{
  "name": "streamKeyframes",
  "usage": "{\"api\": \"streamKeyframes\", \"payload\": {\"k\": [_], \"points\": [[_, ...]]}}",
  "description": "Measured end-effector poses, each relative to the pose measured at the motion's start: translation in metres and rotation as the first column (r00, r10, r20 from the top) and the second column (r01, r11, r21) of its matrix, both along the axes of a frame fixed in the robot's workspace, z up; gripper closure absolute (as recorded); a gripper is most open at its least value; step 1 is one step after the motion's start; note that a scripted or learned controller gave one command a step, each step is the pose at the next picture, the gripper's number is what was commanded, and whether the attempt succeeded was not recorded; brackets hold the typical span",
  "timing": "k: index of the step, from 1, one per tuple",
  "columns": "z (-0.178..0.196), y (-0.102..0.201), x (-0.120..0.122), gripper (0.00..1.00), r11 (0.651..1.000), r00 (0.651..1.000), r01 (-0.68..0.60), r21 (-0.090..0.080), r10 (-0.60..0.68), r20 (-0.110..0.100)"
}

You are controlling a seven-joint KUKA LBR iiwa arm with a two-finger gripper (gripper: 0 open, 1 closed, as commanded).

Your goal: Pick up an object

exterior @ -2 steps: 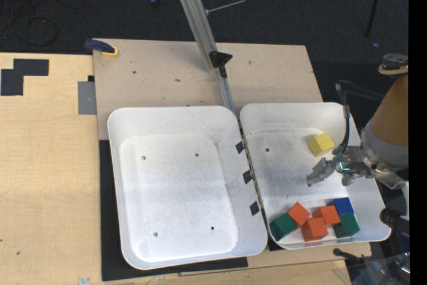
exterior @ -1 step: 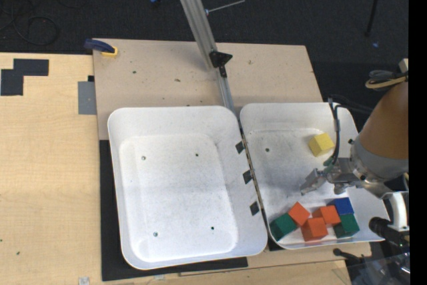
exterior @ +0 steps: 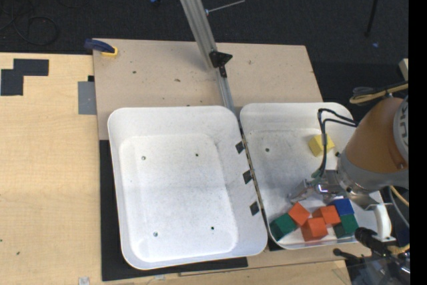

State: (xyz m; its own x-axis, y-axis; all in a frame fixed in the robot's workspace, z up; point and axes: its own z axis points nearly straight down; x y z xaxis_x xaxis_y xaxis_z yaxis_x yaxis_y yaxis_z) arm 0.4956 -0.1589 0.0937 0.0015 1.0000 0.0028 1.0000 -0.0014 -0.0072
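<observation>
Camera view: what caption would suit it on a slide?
Robot arm reaching into the right bin, above coloured blocks clustered at its near edge.

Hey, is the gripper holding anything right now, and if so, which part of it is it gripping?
Cannot be told. The gripper hangs low in the right bin, just above the orange block in the cluster of blocks, but no object shows between its fingers.

A loose cluster of small blocks lies in the near right corner of the right bin [exterior: 280, 127]: three orange blocks [exterior: 315, 228], two dark green blocks [exterior: 283, 225] at the cluster's left and right ends, and a blue block [exterior: 344, 206] at its far right. A yellow block [exterior: 319, 144] lies alone, well apart, farther back in the same bin.
</observation>
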Motion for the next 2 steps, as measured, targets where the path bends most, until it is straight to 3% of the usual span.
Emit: {"api": "streamKeyframes", "payload": {"k": [1, 2], "points": [[0.012, -0.002, 0.000, 1.00, 1.000, 1.000, 0.007, -0.001, -0.007, 0.002], [0.054, -0.006, 0.000, 1.00, 1.000, 1.000, 0.005, -0.003, -0.005, 0.009]]}}
